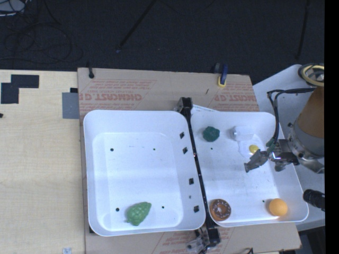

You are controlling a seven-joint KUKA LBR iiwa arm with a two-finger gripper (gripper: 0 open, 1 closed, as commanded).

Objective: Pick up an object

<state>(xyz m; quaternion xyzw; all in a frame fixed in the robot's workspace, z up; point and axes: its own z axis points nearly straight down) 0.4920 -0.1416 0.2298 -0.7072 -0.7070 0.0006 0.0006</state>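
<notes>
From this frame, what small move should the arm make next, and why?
Probably ease the hand toward the small yellow object just beyond it in the right bin. Nothing shows between its tips, and that piece lies nearest; the orange ball sits farther off.

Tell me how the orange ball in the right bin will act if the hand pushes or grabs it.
The orange ball looks round and smooth, so it would probably roll away from a push. It lies near the right bin front corner, whose walls may stop it. Its curved surface might slip between fingers.
</notes>
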